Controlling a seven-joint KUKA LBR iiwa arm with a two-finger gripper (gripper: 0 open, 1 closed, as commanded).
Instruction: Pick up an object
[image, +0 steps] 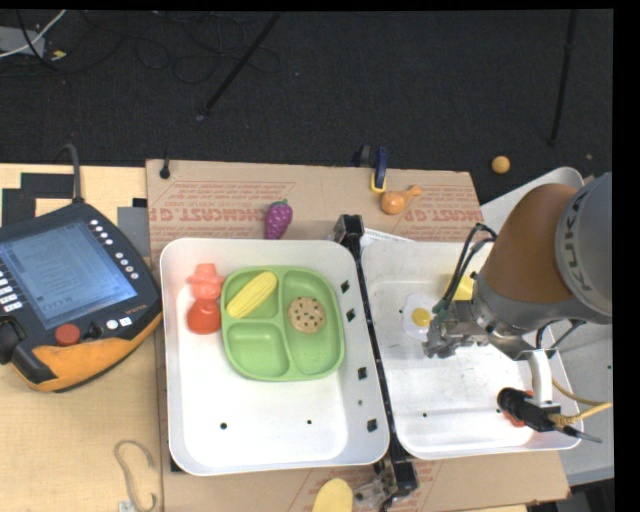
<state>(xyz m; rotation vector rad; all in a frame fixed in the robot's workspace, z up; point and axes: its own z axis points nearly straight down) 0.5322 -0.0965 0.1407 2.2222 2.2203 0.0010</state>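
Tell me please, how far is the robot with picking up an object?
Nothing looks picked up yet. The gripper is low in the right bin, beside a small yellow object; whether it grips it cannot be seen. Left to do: a confirmed grasp and a lift. The corn and cookie lie on the green tray in the left bin.

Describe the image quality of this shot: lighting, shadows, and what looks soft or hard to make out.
Camera view: even overhead lighting, with only soft shadows in the shallow white left bin; the green plastic divided tray and the round chocolate-chip cookie read clearly; the dark floor behind the bench is underexposed; the end effector is dark and blurry against the shallow white right bin, so its detail is lost.
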